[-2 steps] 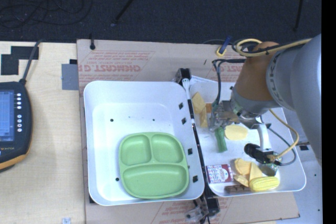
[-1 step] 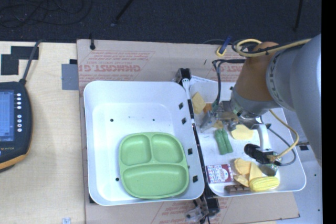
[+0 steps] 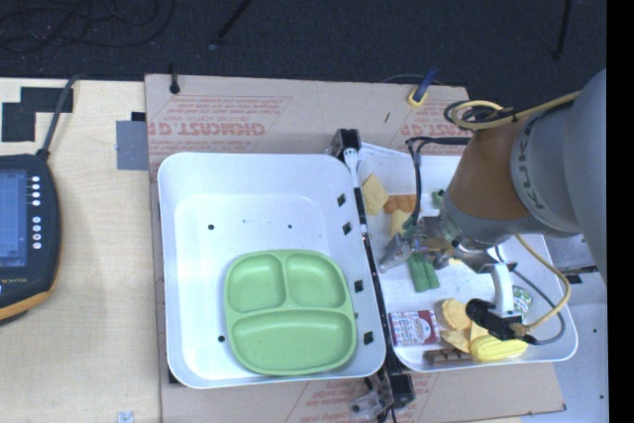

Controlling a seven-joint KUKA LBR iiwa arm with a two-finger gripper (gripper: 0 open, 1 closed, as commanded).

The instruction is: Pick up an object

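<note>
I see a green divided plate point(image 3: 289, 312) in the left bin point(image 3: 198, 183). Right of that bin, my gripper point(image 3: 414, 248) hangs over a green stick point(image 3: 424, 272), long axis running near-to-far; whether the pincer is apart, I cannot tell.

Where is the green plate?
The green plate lies in the left bin, toward its front right corner, close to the divider between the two bins.

Gripper point(image 3: 408, 248) low in right bin point(image 3: 563, 344), green piece point(image 3: 424, 272) at its 5 o'clock; green divided plate point(image 3: 289, 310) in left bin point(image 3: 248, 183).
</note>
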